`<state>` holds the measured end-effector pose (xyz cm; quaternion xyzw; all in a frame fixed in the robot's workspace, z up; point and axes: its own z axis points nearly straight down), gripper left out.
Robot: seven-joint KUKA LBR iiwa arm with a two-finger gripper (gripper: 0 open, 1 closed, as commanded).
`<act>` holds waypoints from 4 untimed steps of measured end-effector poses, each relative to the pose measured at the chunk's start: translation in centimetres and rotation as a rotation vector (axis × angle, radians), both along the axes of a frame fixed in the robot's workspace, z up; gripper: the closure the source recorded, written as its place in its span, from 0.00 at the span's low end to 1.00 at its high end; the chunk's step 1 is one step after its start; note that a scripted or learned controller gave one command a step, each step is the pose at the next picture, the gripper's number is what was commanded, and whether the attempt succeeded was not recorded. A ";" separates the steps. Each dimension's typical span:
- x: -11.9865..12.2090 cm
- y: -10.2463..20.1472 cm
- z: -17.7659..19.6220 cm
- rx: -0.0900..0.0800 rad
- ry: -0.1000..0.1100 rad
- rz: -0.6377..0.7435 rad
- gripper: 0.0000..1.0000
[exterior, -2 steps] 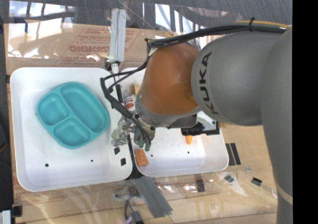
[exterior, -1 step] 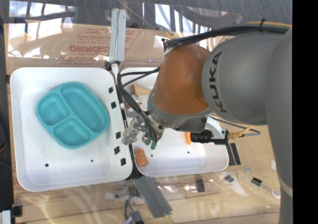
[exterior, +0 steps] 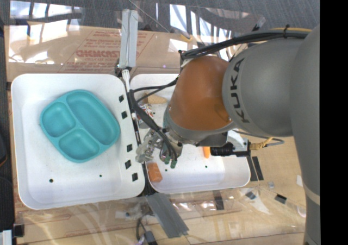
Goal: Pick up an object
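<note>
We see the gripper (exterior: 157, 150) just above the orange block (exterior: 154, 171) in the right bin (exterior: 239, 176); its grasp we cannot tell.

I saw a teal tray (exterior: 80, 124) in the left bin (exterior: 27, 184), with cardboard (exterior: 98, 48) at its twelve o'clock.

Two white bins (exterior: 32, 184) (side by side), one teal divided plate (exterior: 80, 124), two small orange pieces (exterior: 155, 172).

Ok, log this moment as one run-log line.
arm: over right bin | gripper: low, near bin's left wall | orange object: below gripper, ungrasped | left bin: teal divided plate
</note>
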<state>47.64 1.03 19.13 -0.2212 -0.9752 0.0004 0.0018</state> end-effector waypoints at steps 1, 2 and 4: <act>0.0 3.9 0.0 -0.001 -0.003 -0.348 1.00; 0.1 -2.1 0.0 -0.001 -0.005 -0.528 1.00; 0.1 0.0 1.7 -0.001 -0.005 -0.311 1.00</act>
